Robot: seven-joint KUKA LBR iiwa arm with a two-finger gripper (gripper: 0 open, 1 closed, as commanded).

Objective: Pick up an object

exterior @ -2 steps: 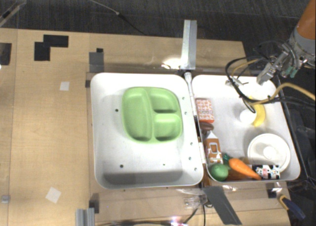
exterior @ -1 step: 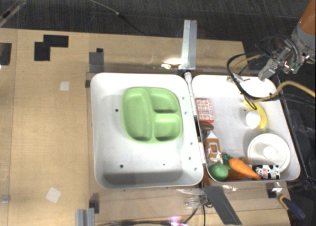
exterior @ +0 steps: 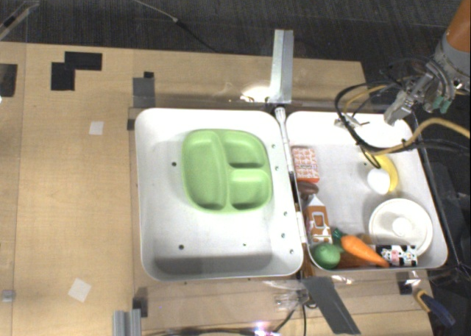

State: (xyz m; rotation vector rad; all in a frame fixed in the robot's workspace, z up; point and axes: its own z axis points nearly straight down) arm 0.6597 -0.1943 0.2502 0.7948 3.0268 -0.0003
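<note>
Tool (exterior: 401, 109) above right bin's (exterior: 434, 202) far corner; finger state indiscernible, apparently empty. Risk: trailing cables (exterior: 360, 132) snagging, or banana (exterior: 388, 173) and egg (exterior: 377, 180) slipping aside.

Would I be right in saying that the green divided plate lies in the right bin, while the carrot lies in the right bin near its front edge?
Not quite: the camera view shows the green divided plate in the left bin, not the right. The carrot does lie in the right bin near its front edge.

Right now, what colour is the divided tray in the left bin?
Light green tray, seen clearly in the camera view.
</note>
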